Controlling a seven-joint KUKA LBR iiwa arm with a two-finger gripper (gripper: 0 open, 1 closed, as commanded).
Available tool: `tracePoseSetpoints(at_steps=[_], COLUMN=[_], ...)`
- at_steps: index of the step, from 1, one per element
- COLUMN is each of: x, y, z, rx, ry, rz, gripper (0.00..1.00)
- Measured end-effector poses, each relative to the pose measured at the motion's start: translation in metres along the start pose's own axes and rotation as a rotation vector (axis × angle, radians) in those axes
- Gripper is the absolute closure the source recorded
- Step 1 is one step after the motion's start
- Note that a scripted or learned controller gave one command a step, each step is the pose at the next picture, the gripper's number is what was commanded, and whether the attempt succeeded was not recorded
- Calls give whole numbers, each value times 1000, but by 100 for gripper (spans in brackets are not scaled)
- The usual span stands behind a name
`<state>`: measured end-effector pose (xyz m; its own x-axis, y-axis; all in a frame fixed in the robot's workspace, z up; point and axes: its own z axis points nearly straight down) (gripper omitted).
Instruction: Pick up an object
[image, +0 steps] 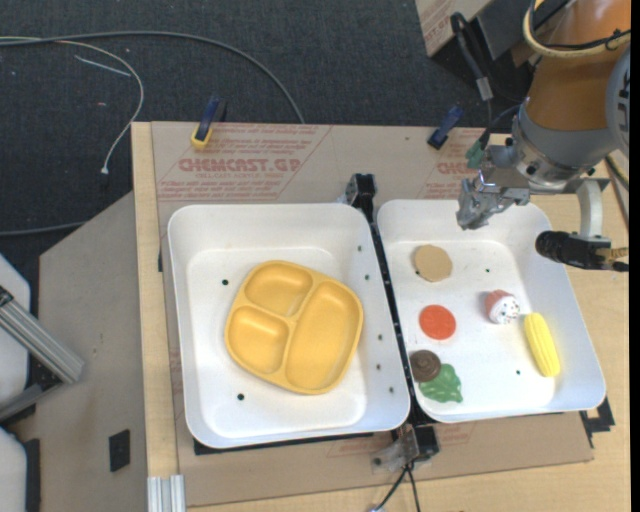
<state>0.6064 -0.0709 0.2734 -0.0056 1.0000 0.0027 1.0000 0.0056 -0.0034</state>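
The right bin holds several toy foods: a tan round cookie, a flat red disc, a red-and-white piece, a yellow corn cob, a brown round piece and a green leafy piece. My gripper hangs over the bin's far edge, above and to the right of the cookie, with nothing seen between its tips.
The left bin carries a yellow divided plate. Blue clamps sit on the cardboard at the back. A black clip joins the bins at the far edge. Cables trail on the dark floor.
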Motion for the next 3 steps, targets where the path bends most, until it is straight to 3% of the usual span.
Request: tracePoseSetpoints(at_steps=[3], x=[148], y=[-12], z=[47], rx=[1], ry=[0], rz=[-1], gripper=[100])
